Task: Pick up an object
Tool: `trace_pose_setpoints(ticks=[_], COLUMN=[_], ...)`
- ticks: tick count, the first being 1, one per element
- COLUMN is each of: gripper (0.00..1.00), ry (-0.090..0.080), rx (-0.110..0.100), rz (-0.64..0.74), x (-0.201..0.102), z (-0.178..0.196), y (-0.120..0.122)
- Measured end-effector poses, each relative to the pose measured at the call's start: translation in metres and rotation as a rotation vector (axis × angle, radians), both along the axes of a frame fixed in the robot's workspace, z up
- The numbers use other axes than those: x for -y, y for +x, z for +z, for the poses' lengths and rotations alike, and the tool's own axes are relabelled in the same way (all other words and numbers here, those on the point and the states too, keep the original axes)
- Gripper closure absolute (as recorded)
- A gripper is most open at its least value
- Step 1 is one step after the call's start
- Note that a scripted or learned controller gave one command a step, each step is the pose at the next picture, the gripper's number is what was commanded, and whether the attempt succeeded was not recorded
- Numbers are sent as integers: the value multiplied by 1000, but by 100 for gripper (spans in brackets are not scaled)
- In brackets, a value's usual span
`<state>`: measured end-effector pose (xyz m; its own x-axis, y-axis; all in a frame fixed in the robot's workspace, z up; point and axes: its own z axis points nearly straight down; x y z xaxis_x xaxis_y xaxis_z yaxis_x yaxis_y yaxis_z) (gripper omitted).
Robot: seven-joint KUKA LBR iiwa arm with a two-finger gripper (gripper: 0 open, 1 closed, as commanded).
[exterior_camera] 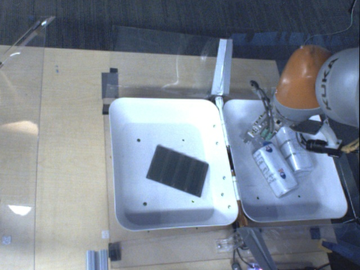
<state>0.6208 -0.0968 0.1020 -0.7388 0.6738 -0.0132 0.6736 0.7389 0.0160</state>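
Fingers sit hidden under the gripper (pixel 279 180) body, so I cannot tell how far apart they are or whether anything is between them. That gripper hangs over the right bin (pixel 315 207). The one object in sight, a dark ribbed pad (pixel 178 170), lies flat in the left bin (pixel 121 151), well apart at the gripper's 9 o'clock. Closing here would likely catch nothing. At the pad itself, its thin, flat shape gives little edge to pinch, so it may slide across the bin floor.
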Motion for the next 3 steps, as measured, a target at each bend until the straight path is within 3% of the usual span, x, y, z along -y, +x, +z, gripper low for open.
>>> trace_pose_setpoints(ticks=[1,2,3], gripper=[0,0,0], ry=[0,2,-1], rx=[0,-23,-13], rz=[0,-100,-128], x=[0,19,27], z=[0,-14,13], y=[0,35,-36])
